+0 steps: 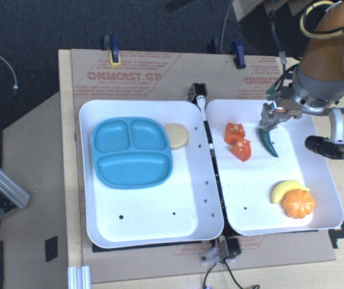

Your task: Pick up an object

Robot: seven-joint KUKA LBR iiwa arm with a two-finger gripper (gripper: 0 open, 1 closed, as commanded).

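Note:
In the right bin [316, 179] lie a red toy in two chunks [237, 141], a slim dark-green toy like a pepper [269, 142], a yellow piece [284, 190] and an orange pumpkin [298, 203] touching it. My gripper [270, 119] hangs low over the bin's back part, right at the upper end of the green toy. Whether it touches or grips that toy cannot be made out from above. The grey arm with its orange band comes in from the upper right.
The left bin [153, 215] holds a blue divided plate [133, 151] with a round beige disc [176, 135] beside its right edge. A black fitting [325, 146] juts in at the right bin's rim. Clamps and cables sit along the board's back edge.

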